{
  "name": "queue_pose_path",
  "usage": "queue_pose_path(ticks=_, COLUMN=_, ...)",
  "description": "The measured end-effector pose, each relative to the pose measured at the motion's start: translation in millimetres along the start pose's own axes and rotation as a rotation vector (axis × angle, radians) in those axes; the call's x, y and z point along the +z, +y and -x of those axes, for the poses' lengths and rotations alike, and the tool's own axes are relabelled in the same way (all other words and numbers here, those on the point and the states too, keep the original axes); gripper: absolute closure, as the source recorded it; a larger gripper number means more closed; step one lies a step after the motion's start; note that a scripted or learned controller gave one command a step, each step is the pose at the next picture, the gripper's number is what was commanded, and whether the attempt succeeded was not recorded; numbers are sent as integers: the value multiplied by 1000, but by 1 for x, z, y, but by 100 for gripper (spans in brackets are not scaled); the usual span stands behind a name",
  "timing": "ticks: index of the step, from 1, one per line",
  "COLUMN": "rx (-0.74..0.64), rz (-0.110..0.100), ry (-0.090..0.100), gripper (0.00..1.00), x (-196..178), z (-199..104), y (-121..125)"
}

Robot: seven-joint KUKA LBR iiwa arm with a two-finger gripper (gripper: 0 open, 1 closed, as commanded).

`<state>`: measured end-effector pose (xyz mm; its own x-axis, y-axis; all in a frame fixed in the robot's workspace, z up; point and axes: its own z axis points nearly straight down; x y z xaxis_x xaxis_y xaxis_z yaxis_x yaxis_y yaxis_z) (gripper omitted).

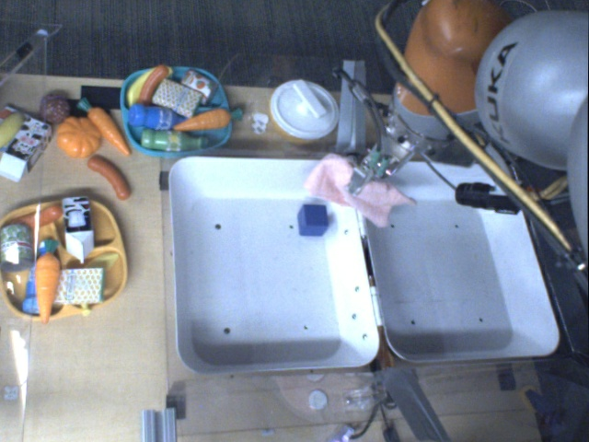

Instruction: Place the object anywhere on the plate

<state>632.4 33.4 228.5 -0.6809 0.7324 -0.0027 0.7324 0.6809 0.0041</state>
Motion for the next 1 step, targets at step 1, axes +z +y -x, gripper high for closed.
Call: queue_pose_path(ticks=1, rx=-401, rz=0, ry=1, gripper=100, x=0, z=-46, y=2)
